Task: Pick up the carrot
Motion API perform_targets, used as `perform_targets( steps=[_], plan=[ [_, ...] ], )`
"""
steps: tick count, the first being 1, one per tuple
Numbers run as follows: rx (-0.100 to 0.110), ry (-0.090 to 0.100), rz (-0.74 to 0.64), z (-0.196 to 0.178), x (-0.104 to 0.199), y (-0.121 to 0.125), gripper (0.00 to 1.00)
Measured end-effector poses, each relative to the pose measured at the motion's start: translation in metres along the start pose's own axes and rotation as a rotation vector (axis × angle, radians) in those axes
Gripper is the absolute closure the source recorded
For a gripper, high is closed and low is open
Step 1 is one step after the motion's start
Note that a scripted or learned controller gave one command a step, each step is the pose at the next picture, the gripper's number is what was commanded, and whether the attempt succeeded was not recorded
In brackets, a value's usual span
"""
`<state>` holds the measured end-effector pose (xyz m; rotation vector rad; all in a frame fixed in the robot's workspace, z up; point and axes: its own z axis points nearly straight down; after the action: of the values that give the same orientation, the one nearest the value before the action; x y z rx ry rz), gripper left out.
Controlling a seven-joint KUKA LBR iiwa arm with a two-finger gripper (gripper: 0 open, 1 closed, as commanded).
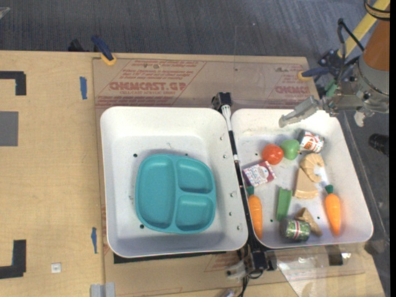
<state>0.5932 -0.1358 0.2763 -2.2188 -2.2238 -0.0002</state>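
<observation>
Camera view: tool (pixel 296 117) (open, holding nothing) sits top right — carrot (pixel 333 210) well below it.

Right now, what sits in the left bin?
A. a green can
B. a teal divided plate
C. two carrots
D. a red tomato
B: the teal divided plate lies alone in the left bin, while the carrots, can and tomato are all in the right bin.
</observation>
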Motion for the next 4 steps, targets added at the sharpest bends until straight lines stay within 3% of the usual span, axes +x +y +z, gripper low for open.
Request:
perform_targets(
  steps=[1,2,3,4],
  plan=[
    [-0.01,0.014,-0.053,0.165,-0.031,-0.007,0.0],
    [0.005,0.016,-0.131,0.186,-0.025,-0.114,0.0],
    [-0.011,-0.001,-0.129,0.174,-0.03,-0.11,1.0],
    [-0.008,0.001,0.098,0.058,0.046,-0.06,1.0]
  ],
)
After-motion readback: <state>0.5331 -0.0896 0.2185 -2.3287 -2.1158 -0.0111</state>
